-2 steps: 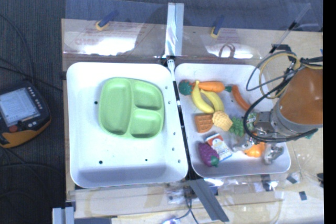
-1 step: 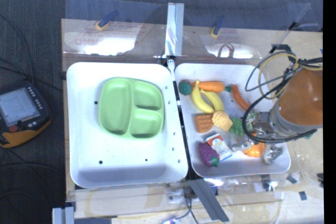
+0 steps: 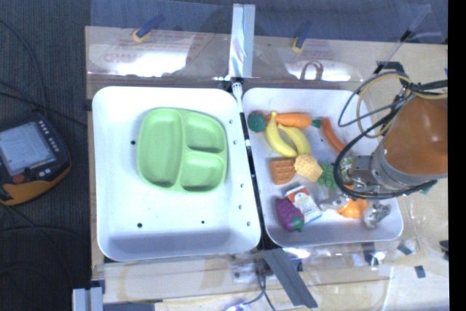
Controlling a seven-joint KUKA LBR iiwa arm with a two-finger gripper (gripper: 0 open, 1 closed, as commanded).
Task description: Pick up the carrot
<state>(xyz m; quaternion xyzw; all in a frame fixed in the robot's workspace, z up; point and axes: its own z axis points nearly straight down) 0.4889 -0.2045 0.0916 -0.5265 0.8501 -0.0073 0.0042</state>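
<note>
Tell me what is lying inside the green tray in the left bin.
The green tray shows three bare compartments with nothing lying in them. It sits on the floor of the left bin; whatever is beneath the tray is covered.

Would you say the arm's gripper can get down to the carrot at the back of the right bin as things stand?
Probably yes. The carrot lies on top at the back of the right bin, nothing over it. The bananas touch its near side, so a grasp there looks tight. The gripper is low at the bin's near right.

Bananas (image 3: pixel 285 138) touch the carrot (image 3: pixel 293 120) below; bin wall (image 3: pixel 291 92) lies just above.
</note>
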